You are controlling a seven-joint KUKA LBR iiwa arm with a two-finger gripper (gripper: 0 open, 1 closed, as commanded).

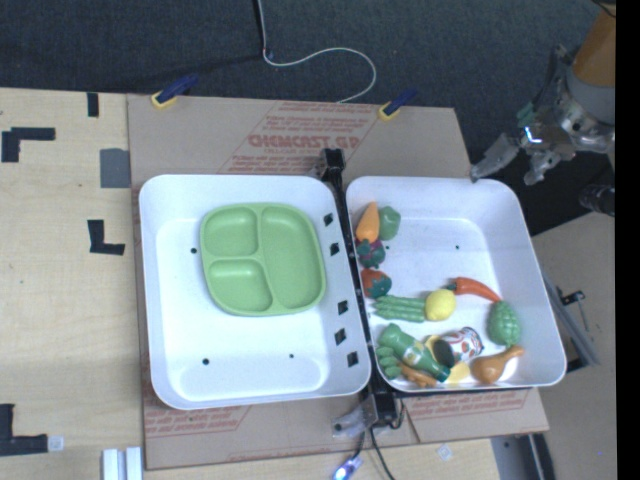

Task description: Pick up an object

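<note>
Toys: a heap of small plastic food pieces lay in the right bin [500, 203], spread along its left wall and lower edge.
Carrot [367, 221]: orange, upright, at the bin's 10 o'clock, touching a green piece [388, 221].
Lemon [440, 305]: yellow, round, near the bin's middle, resting on the end of a long green pod [402, 309].
Chilli [474, 288]: red-orange, curved, just at 2 o'clock from the lemon.
Can [461, 345]: red and white, lying on its side toward 6 o'clock.
Pear [493, 366]: tan-brown, at 5 o'clock against the lower rim.
Gripper [518, 156]: poised outside the right bin, past its 1 o'clock corner, over dark floor; its two fingers stood apart with nothing between them.
Arm [600, 43]: entered from 2 o'clock, orange band above the wrist.
Count: two white bins; one green tray [264, 258] with three compartments in the left bin [170, 298]; roughly a dozen toys, the exact number unclear where they overlapped.
</note>
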